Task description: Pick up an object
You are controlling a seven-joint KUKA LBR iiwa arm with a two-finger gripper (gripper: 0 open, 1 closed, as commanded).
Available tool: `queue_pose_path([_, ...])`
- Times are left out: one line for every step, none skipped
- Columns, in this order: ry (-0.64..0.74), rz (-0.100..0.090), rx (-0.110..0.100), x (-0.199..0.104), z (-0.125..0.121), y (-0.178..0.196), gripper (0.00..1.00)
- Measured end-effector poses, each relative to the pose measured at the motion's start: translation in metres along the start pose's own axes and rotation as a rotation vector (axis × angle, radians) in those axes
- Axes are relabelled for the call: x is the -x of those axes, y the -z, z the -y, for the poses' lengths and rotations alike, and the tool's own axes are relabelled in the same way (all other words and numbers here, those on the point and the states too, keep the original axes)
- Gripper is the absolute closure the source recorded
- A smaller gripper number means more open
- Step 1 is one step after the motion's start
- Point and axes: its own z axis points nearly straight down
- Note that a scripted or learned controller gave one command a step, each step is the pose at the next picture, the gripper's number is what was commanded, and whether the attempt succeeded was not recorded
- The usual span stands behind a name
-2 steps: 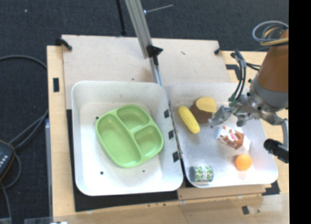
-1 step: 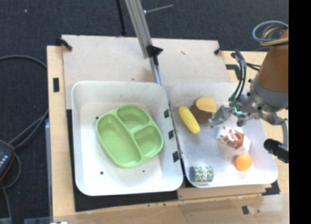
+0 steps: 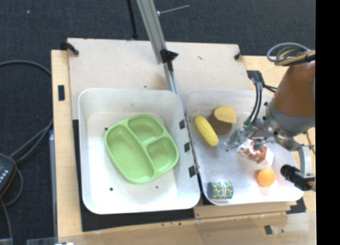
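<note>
**Claw low in the right bin, over the crinkly packet**

The right bin (image 3: pixel 212 103) holds everything loose; the left bin (image 3: pixel 95 196) holds a green divided plate (image 3: pixel 141 147). The arm (image 3: pixel 295 98) enters from the right; its claw (image 3: pixel 245 138) sits just above a clear packet (image 3: pixel 254 152), whether apart or together I cannot tell. A corn cob (image 3: pixel 206 131) lies leftward, slanting far-left to near-right; an orange ball (image 3: pixel 266 177) sits nearer, by the rim; a small can (image 3: pixel 221 189) has open room.

I was working a robotics lab: a plywood tabletop (image 3: pixel 133 66) on dark carpet (image 3: pixel 53 10), an aluminium mast (image 3: pixel 150 15), and loose cables (image 3: pixel 21 79).
</note>
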Motion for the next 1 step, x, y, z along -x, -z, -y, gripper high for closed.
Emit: queue_pose_path([0.000, 0.000, 0.001, 0.0056, 0.0023, -0.0434, 0.00])
